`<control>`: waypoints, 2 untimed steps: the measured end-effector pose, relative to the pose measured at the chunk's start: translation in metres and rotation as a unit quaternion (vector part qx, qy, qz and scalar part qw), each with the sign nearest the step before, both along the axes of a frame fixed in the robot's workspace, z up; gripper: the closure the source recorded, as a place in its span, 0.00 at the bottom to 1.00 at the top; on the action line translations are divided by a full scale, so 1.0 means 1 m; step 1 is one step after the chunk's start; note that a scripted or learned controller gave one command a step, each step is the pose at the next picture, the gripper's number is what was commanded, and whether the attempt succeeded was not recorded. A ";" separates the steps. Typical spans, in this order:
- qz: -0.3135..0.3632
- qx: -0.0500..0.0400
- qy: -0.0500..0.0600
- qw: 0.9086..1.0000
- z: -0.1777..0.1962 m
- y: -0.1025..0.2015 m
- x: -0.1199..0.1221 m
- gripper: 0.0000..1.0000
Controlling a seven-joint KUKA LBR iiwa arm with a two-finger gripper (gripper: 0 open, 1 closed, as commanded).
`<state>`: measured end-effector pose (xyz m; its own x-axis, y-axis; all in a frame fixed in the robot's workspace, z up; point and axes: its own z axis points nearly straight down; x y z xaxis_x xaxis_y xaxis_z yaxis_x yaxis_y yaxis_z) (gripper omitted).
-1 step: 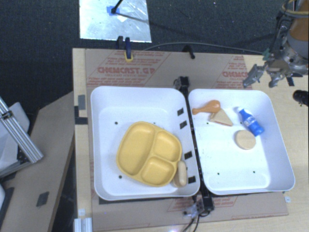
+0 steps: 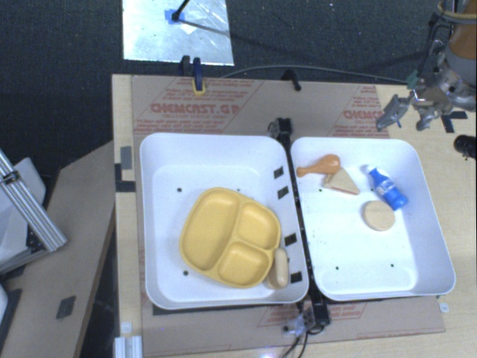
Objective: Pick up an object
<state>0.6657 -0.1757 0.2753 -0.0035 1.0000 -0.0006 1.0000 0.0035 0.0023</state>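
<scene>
Claw [image 2: 408, 115] open, empty, above bench [image 2: 328, 99].

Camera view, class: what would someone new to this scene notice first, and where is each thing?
The big yellow divided plate in the left bin stands out most, with a pale bread roll against its lower right edge. In the right bin, a blue bottle, a drumstick, a wedge and a round biscuit cluster near the top. The gripper hangs above that bin's upper right corner.
</scene>
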 end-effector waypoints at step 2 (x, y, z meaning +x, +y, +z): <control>0.000 0.001 0.002 1.000 -0.123 0.005 -0.004 0.00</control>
<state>0.6613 -0.1711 0.1521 -0.0039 1.0000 0.0004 1.0000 0.0039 -0.0019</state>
